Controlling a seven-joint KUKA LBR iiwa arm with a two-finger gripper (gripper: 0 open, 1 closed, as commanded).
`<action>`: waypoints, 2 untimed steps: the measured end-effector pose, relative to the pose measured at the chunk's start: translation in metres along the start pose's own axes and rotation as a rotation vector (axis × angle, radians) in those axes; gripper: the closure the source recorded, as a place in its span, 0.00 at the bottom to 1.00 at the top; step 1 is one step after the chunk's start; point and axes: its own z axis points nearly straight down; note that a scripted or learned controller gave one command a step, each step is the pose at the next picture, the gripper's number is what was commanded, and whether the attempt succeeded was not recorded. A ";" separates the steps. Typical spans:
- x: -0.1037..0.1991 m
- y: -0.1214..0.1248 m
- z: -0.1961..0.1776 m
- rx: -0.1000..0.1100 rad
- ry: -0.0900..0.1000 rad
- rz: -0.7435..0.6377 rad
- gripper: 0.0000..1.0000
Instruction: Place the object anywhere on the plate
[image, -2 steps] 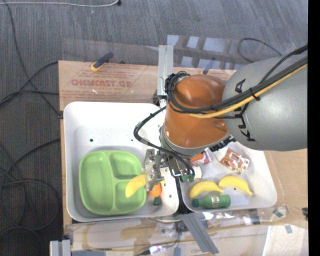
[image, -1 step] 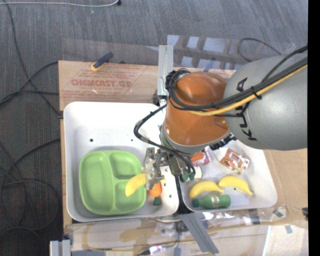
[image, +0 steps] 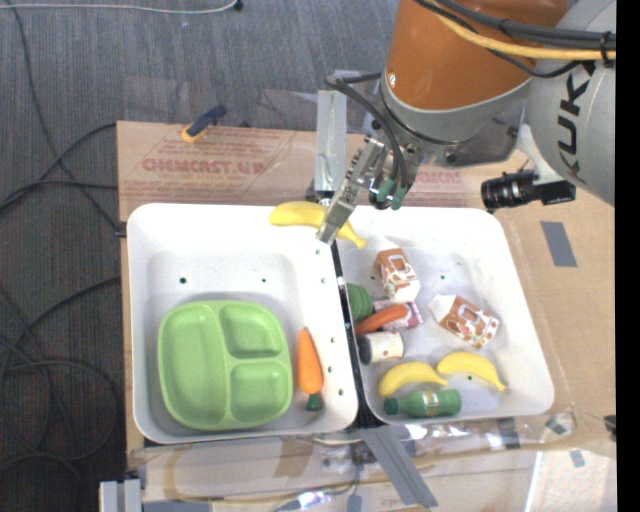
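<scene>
The gripper (image: 332, 228) hangs over the far end of the divider between the two white bins, its fingers clamped on a yellow banana (image: 300, 216) that sits at the back rim of the left bin (image: 150, 250) — the fruit juts out to either side of the fingertips. The green sectioned plate (image: 222, 365) lies in the near part of the left bin, well apart from the banana, with a carrot (image: 310, 366) just beside its right edge. The right bin (image: 520, 300) holds a clutter of things: two small cartons (image: 396, 274) (image: 466, 321), a second carrot (image: 381, 319), a small can (image: 381, 346), two more bananas (image: 410, 377) (image: 472, 368) and a green bottle (image: 424, 403) lying on its side near the front rim.
</scene>
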 end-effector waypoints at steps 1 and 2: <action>0.054 0.017 -0.027 0.000 0.000 -0.001 1.00; 0.083 0.009 0.068 0.000 0.003 -0.078 1.00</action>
